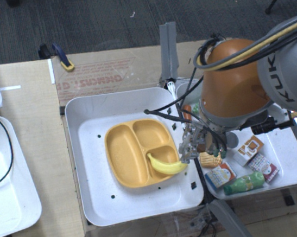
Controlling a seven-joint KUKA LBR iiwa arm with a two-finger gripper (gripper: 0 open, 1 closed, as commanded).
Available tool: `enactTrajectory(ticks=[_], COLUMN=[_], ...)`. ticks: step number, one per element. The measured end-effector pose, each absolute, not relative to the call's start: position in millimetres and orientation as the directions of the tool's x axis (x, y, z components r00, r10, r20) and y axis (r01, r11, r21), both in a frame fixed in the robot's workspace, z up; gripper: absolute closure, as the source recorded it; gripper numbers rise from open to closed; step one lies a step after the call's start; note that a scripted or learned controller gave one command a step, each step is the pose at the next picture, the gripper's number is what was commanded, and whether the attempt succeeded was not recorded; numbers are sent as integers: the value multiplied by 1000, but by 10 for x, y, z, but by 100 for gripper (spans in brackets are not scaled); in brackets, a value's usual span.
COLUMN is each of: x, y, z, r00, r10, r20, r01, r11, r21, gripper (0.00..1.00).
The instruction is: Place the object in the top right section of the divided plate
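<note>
A yellow divided plate (pixel 134 155) lies in the left white bin (pixel 89 167); it has one long section on its left and two smaller ones on its right. A yellow banana (pixel 165 165) rests in the lower right section, its right end reaching over the plate's rim. My gripper (pixel 190 147) hangs under the orange wrist band (pixel 230 79), just above and to the right of the banana's right end, over the wall between the bins. Wrist and cables hide how it meets the banana.
The right bin (pixel 293 174) holds a waffle cone (pixel 210 159), a small carton (pixel 250 148), two printed packets (pixel 221 176) and a green bottle (pixel 244 184). Black cables (pixel 161 112) trail over the plate's upper right corner.
</note>
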State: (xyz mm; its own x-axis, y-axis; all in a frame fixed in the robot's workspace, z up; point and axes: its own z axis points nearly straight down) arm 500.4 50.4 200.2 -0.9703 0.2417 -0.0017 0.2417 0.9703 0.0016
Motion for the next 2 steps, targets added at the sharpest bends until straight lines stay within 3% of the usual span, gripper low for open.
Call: enactTrajectory(ticks=[1, 2], x=[5126, 4980], y=[121, 555], z=[2090, 2178], r00=[-966, -994], r10=[259, 112], r20=[-2, -1], r01=[259, 112], r11=[966, 994], r21=[0, 0], gripper=[100, 100])
